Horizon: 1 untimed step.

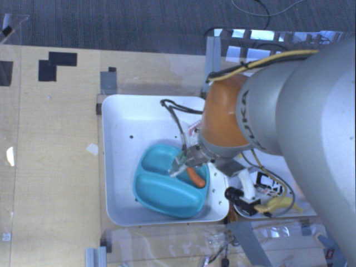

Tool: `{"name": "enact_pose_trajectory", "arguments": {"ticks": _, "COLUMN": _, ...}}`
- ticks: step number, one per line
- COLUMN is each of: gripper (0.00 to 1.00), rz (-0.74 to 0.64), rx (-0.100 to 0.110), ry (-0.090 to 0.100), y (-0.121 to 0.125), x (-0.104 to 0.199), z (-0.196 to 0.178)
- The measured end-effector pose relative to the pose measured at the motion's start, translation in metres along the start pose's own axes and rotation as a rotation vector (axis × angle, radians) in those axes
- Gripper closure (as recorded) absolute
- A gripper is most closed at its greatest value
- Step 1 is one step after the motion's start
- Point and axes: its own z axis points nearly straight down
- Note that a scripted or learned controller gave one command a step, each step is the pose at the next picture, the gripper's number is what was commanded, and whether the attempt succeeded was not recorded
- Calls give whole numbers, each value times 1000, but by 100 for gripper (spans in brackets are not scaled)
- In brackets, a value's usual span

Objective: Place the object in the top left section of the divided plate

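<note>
A teal divided plate [167, 193] lies in the left white bin [119, 149], toward its front right. A small orange object [195, 177], long and rounded, rests at the plate's right side, in or over the right-hand section. My gripper [182, 166] hangs just above the plate, right beside the orange object's upper left end. The wrist hides whether it touches the object. The plate's top left section [157, 158] shows bare teal.
The grey arm with its orange band [222, 121] covers most of the right bin. Below it lie a black-and-white item [261, 185] and a yellow item [278, 203]. A cable [172, 113] loops over the left bin's back.
</note>
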Motion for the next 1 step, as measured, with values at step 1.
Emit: {"name": "enact_pose_trajectory", "arguments": {"ticks": 1, "gripper": 0, "rz": 84, "rx": 1, "ry": 1, "y": -8, "x": 53, "z": 33}}
